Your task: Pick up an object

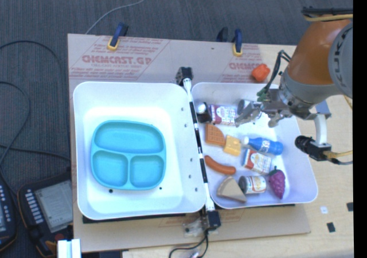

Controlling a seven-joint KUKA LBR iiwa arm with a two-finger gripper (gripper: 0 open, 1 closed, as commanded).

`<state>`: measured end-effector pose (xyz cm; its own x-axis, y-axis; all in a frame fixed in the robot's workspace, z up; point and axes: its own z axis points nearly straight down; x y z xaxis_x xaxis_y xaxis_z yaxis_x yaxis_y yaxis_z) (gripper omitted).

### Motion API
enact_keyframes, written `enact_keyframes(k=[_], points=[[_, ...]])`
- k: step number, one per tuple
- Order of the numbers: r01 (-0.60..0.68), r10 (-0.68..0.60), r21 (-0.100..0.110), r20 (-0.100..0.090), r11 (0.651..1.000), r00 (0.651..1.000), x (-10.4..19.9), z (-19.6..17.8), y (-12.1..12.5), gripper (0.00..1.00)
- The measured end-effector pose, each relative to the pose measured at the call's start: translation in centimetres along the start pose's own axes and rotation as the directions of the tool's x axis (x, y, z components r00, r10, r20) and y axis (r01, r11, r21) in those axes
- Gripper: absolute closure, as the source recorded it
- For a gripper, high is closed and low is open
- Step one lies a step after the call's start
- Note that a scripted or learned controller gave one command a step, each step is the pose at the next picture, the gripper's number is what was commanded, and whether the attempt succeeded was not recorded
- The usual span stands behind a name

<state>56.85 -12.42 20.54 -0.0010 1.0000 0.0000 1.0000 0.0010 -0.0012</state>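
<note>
Cardboard sheet (143, 59) printed with red lettering under two white bins, blue and yellow clamps (118, 34) on its far edge, small orange ball (260, 71) on the cardboard, dark grey carpet (46, 4), white cable (123, 4) trailing across it, black handheld controller (43, 208) at lower left

Single fixed cam, mounted above the bench (114, 59), looking down at a slant. Far edge of bench sits toward top of frame, near edge toward bottom. Mid-range standoff: both white bins fit in frame w/ margin, plus dark carpet beyond the bench's far and left edges. Left bin (86, 153) occupies frame centre-left; right bin (307, 185) occupies centre-right, its right rim close to frame edge. Arm (321, 62) enters from frame right, partly cropped, over the right bin's far-right corner. Small items in the right bin resolve individually; label text does not.
</note>
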Motion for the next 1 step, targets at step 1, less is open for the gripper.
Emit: enact_keyframes(k=[1], points=[[0.000, 0.000, -0.002, 0.000, 1.000, 1.000, -3.72, 9.98, -2.71, 0.00]])
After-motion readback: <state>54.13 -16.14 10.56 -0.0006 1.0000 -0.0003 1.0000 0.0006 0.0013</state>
